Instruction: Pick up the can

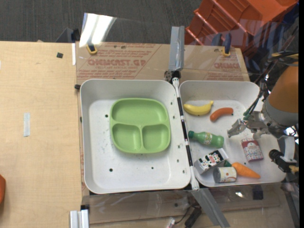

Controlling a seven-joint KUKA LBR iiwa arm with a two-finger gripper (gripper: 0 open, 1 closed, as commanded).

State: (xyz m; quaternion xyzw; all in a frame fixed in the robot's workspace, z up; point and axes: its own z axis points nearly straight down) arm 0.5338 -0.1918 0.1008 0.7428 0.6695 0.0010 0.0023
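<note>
**Can lies low in the right bin, crowded on two sides**

The can [225, 175] lies on its side at about 5 o'clock in the right bin [216, 86], close to the near wall. It is a short, pale cylinder with a darker grey round end turned toward 9 o'clock. The body looks smooth and hard, so it would probably roll or slip under a glancing touch.

A carrot [247, 170] lies at its 3 o'clock, touching it or nearly so. A small black-and-white box [211, 159] sits just beside it at 11 o'clock. Further out at 11 o'clock is a green bottle [206, 137], and a red-and-white packet [252, 150] lies at 1 o'clock. A banana [198, 108] and an orange-red sausage shape [221, 113] lie well apart toward 12 o'clock. The left bin [90, 141] holds a green divided plate [140, 125].

The gripper [241, 127] hangs at the can's 1 o'clock, near the packet and apart from the can. Whether the pincer is open or closed cannot be told from this slant; nothing is seen held in it.

To do the step well, the gripper should travel toward 7 o'clock until it is centred over the can. The pincer should close across the curved sides rather than along the length. Since the carrot and box hem the can in, a straight descent would best avoid nudging either neighbour. The red-and-white packet is closer and could be mistaken for the target.
</note>
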